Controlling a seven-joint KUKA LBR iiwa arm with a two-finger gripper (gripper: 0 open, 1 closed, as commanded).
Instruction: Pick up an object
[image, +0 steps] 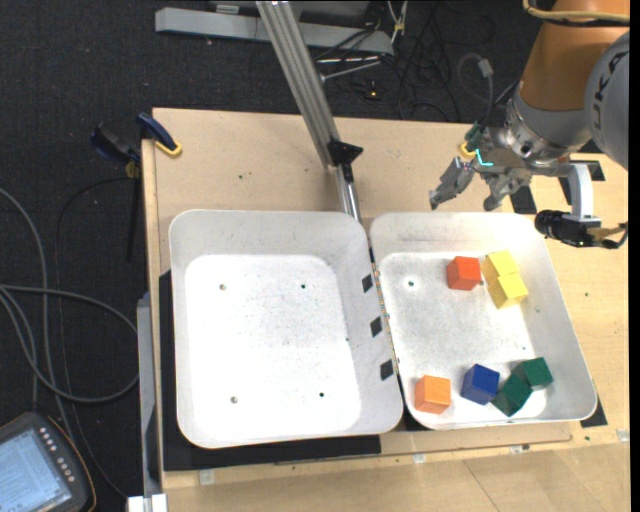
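Note:
The right bin (560, 330) holds several small blocks. A red-orange cube (463, 272) and a yellow block (505, 278) lie near its back. An orange cube (432, 393), a blue cube (480, 383) and two dark green blocks (525, 385) sit along its front edge. My gripper (470, 190) hangs above the bench just behind the right bin's back rim, up and slightly left of the red-orange cube. Its two fingers are spread open with nothing between them.
The left bin (190, 300) stands beside the right one, with black clips along the shared rim (378, 325). A slanted metal pole (310, 90) comes down to the bench behind the bins. A blue and yellow clamp (150, 135) sits at the bench's back left corner.

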